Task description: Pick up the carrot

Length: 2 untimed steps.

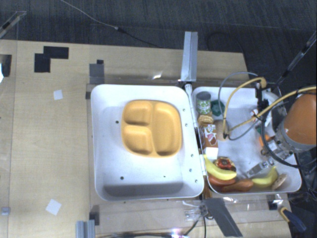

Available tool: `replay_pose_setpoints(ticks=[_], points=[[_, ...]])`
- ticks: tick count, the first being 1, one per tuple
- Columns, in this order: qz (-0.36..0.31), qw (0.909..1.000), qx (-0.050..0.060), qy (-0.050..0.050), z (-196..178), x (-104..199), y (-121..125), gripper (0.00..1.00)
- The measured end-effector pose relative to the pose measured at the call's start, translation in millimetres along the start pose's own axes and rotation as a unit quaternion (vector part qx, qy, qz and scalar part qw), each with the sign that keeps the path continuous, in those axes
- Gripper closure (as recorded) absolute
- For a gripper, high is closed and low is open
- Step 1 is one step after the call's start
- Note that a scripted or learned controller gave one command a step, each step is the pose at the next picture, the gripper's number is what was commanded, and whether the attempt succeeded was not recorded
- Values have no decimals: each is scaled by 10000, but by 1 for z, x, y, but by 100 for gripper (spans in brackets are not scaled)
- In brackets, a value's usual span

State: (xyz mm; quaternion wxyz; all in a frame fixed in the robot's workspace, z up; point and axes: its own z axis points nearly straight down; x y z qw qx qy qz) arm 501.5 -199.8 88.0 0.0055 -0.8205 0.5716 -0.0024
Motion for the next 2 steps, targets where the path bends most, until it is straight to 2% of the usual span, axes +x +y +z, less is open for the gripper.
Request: replay_pose_setpoints(ticks=[1,2], points=[[50,10000,19,44,-1,-9,7,0],[-359,9994,2,26,0,-8,8,0]])
